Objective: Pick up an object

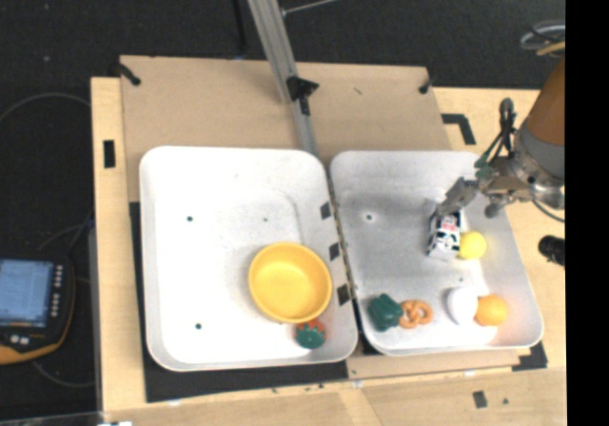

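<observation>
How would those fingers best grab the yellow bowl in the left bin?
Probably by its rim. The yellow bowl sits upright and open, too wide to span, so one finger inside and one outside, coming straight down. The upper-left rim looks best; a small green and red thing crowds the lower edge.

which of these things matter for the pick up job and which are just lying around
In play:
- gripper, over the right bin
- small black and white carton, right below it
- yellow ball beside the carton

Lying about:
- yellow bowl in the left bin
- small red and green toy
- dark green toy
- pretzel
- white object
- orange
</observation>
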You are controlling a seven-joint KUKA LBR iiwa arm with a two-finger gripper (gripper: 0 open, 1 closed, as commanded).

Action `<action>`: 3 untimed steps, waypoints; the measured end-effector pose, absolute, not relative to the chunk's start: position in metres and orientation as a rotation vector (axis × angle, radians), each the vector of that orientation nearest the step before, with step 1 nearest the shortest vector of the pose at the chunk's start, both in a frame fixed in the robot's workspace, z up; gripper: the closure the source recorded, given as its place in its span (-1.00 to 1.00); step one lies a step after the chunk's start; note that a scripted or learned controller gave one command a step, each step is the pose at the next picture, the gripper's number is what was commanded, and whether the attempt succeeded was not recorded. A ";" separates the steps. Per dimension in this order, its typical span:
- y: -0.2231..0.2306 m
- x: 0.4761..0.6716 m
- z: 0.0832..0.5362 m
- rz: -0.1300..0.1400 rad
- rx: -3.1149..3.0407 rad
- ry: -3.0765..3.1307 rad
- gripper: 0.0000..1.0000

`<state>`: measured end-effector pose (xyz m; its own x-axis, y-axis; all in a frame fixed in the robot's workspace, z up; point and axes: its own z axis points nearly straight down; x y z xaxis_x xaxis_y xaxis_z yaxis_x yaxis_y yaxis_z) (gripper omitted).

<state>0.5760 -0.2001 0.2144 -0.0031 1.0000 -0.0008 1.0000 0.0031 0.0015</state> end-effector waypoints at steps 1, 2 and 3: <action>-0.200 0.576 0.214 0.001 2.217 2.224 -1.00; -0.199 0.577 0.152 -0.006 2.223 2.224 -1.00; -0.199 0.577 0.101 -0.001 2.221 2.221 -1.00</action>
